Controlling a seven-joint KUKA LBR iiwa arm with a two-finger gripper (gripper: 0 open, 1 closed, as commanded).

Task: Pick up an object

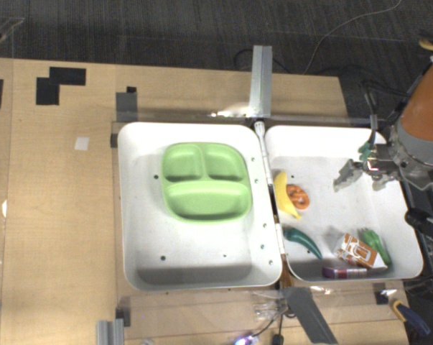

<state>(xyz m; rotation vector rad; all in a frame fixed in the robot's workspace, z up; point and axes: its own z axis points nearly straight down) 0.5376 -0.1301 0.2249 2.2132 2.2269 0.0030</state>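
Note:
My gripper hovers over the upper right part of the right bin, open, with nothing between its fingers. Left of it and apart from it, a yellow banana lies against the bin's left wall, touching a small orange-red item. A teal-green curved piece lies lower in the bin. At the front right, an orange and white carton rests beside a green item, with a dark purple item along the front wall.
The left bin holds a green divided plate. A metal post rises behind the seam between the bins. The arm's orange band is at the right edge, with cables near it.

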